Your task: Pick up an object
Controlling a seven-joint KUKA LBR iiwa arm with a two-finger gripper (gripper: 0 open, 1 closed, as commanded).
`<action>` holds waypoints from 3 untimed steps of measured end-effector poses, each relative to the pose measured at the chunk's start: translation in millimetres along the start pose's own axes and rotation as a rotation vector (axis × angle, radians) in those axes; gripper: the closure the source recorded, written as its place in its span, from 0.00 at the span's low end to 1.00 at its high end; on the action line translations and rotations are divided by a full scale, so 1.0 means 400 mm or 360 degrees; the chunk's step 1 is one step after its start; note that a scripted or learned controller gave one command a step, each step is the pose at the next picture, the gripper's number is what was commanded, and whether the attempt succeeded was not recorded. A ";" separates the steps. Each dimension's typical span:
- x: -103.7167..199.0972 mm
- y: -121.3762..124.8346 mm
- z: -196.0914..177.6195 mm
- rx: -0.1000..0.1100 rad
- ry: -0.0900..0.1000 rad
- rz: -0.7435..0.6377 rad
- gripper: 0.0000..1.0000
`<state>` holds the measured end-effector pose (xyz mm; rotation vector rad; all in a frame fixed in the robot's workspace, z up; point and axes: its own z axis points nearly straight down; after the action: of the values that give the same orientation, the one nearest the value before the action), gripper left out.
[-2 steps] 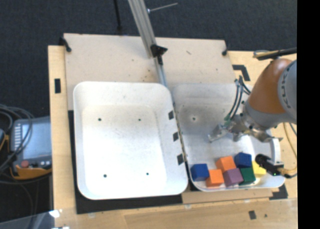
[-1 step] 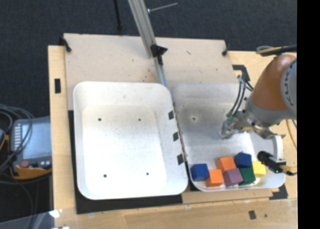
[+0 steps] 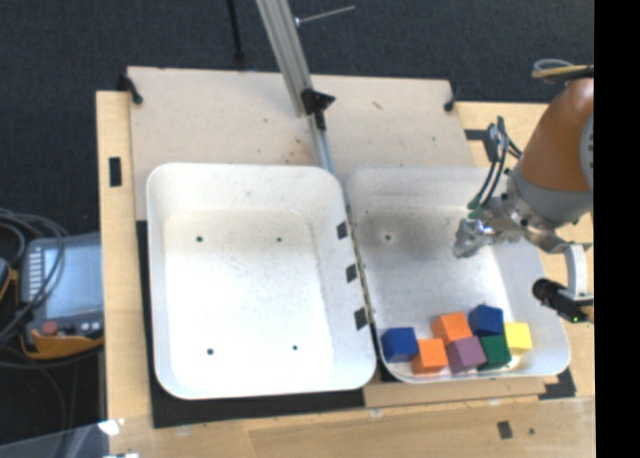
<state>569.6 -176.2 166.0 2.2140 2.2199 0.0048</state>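
Observation:
Several small cubes lie bunched at the front of the right bin (image 3: 420, 246): a blue cube (image 3: 399, 343), two orange cubes (image 3: 452, 326) (image 3: 431, 354), a purple cube (image 3: 465, 353), a dark blue cube (image 3: 486, 320), a green cube (image 3: 495, 350) and a yellow cube (image 3: 518, 336). My gripper (image 3: 470, 239) hangs over the right side of that bin, behind the cubes and apart from them. Nothing shows between its fingers.
The left bin (image 3: 250, 276) sits beside the right one, with a row of clips between them. A slanted metal rail (image 3: 285, 41) rises from the back of the bench. A monitor and cables (image 3: 50, 286) lie off the bench at the left.

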 end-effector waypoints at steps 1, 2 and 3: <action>-0.004 0.005 -0.136 -0.0002 -0.0001 -0.0002 1.00; 0.148 -0.006 -0.137 0.0008 0.0005 -0.0007 1.00; 0.273 -0.047 -0.130 0.0011 0.0005 -0.0006 1.00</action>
<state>550.3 -66.8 217.5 2.2149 2.2288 0.0006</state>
